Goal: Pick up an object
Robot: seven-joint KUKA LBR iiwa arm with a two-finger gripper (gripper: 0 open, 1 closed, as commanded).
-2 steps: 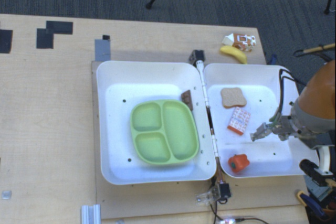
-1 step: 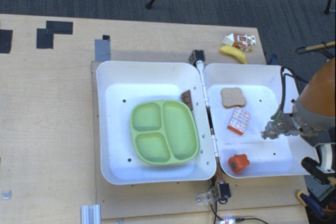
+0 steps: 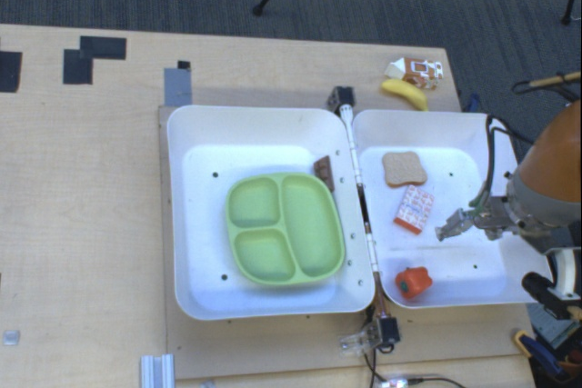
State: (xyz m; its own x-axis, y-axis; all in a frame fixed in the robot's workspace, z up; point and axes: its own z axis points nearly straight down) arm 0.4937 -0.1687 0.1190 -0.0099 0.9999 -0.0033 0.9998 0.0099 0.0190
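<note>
Smooth white bins (image 3: 195,223) (divided green plate (image 3: 284,230))

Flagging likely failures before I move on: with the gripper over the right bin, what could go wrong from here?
The gripper hovers beside the red-and-white packet, which lies flat; a grasp could slide off it. The bread slice sits close behind the packet and might get nudged. The orange-red object lies near the right bin front wall, leaving little room.

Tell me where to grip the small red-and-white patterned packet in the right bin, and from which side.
The red-and-white patterned packet lies flat, slightly tilted, between the tan bread slice and the red-orange toy pepper. Probably best to come straight down and close the jaws across its narrow width; both long edges look free. The gripper sits just to its right.
</note>
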